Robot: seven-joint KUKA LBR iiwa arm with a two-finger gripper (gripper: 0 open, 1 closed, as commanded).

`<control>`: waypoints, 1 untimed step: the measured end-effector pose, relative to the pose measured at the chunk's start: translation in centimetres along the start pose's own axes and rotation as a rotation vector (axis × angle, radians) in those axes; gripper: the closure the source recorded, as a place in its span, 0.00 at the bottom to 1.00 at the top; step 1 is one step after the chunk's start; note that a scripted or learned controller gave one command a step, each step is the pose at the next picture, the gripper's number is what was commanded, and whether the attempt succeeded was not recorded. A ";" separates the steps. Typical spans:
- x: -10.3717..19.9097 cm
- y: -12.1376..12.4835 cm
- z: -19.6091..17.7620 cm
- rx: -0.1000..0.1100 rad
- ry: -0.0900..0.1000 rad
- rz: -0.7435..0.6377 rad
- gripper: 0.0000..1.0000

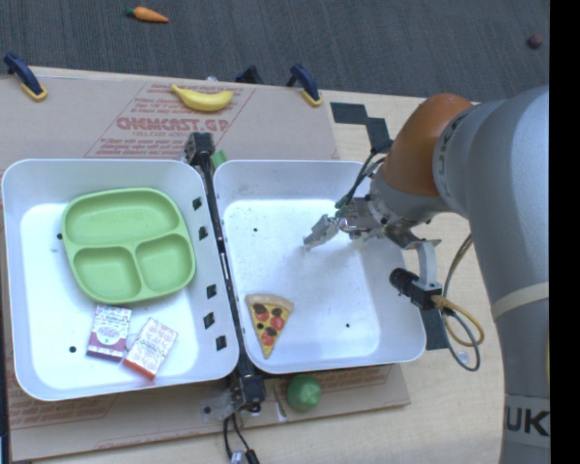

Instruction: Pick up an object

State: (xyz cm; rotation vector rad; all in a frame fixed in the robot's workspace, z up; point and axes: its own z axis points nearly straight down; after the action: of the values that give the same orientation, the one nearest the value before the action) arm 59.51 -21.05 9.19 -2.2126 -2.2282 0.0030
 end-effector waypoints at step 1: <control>-0.1 4.4 -3.4 -0.003 0.001 0.003 0.00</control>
State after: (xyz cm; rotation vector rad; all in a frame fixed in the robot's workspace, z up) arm 63.95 -21.07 12.56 -2.2165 -2.2262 -0.0012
